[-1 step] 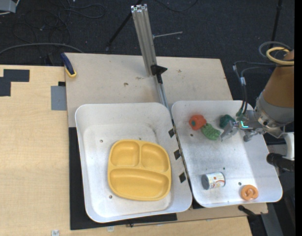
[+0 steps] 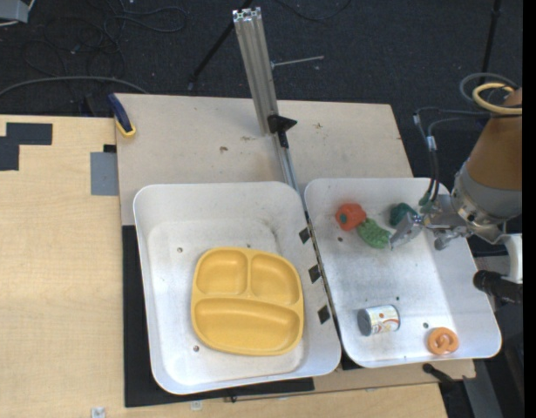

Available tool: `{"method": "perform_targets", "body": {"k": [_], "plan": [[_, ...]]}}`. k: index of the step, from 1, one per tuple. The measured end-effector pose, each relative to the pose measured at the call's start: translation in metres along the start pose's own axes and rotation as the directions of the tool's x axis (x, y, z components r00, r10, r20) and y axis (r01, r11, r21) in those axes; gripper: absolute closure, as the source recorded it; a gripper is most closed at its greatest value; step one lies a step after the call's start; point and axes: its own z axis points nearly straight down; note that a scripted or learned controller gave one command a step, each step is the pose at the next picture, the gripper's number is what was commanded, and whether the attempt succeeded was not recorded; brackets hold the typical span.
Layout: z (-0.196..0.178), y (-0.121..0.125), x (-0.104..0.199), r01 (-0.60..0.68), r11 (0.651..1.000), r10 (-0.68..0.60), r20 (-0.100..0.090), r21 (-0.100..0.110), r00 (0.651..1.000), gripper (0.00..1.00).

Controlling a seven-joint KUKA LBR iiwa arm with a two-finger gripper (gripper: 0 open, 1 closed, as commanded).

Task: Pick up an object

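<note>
Green toy is lying in the right bin, touching a red-orange toy at its ten o'clock. The gripper is hovering at its three o'clock, finger spacing unreadable; descending there risks nudging it away.

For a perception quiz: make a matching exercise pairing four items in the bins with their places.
Things:
1. yellow divided tray
2. red-orange toy
3. small can
4. orange ring

Places:
A. right bin, near corner on the arm's side
B. left bin, middle
C. right bin, far part, beside a green toy
D. right bin, near part, lying on its side

Pairs: 1-B, 2-C, 3-D, 4-A
</note>
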Motion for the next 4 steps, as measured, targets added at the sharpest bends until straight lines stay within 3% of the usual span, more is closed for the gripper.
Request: {"method": "perform_targets", "body": {"k": [2,3,4], "plan": [[0.089,-0.004,0.009,-0.001,1.000,0.001,-0.002,0.006,1.000,0.00],[0.101,-0.003,0.009,0.000,1.000,0.000,-0.001,0.000,1.000,0.00],[0.088,0.000,0.009,-0.002,1.000,0.002,-0.004,-0.007,1.000,1.00]]}}
